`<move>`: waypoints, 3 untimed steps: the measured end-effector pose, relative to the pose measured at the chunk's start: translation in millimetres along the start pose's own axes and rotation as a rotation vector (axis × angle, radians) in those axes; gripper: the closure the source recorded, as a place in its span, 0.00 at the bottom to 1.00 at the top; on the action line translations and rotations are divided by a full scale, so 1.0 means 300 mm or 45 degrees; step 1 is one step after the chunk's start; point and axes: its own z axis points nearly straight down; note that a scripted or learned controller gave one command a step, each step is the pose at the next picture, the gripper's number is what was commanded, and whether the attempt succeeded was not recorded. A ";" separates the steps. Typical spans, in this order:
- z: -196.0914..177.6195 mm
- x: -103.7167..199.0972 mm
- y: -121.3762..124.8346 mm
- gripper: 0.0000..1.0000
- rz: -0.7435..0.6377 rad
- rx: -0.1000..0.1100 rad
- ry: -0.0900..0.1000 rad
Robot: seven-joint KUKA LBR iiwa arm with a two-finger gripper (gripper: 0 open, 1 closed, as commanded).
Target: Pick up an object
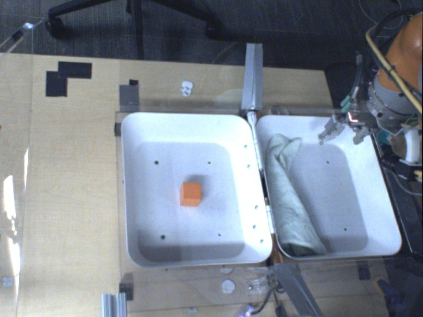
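While the arm [396,78] reaches in from the right, its gripper [344,129] hangs over the upper right corner of the right bin [370,243], above the bin's floor and close to its far rim. Two fingers [328,132] show as separate prongs, spread apart, with nothing between them. An orange band on the arm sits at the top right, above the grey wrist.

Lying in the left part of the right bin, a pale grey-green cloth [291,197] runs lengthwise from near the far wall down to the near wall, pressed along the side that borders the other bin. Its upper end is folded and bunched; its lower end flattens out. The gripper is near the cloth's upper end but apart from it.

Over in the left bin [142,243], a small orange cube [191,194] rests on the floor roughly at the centre, well apart from the gripper. Both bins sit side by side on a light wooden bench [59,197].
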 end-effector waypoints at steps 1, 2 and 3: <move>0.366 -0.079 0.144 0.00 -0.150 -0.007 -0.002; 0.334 -0.074 0.150 1.00 -0.160 -0.009 -0.006; -0.061 0.099 0.130 1.00 -0.033 -0.007 -0.002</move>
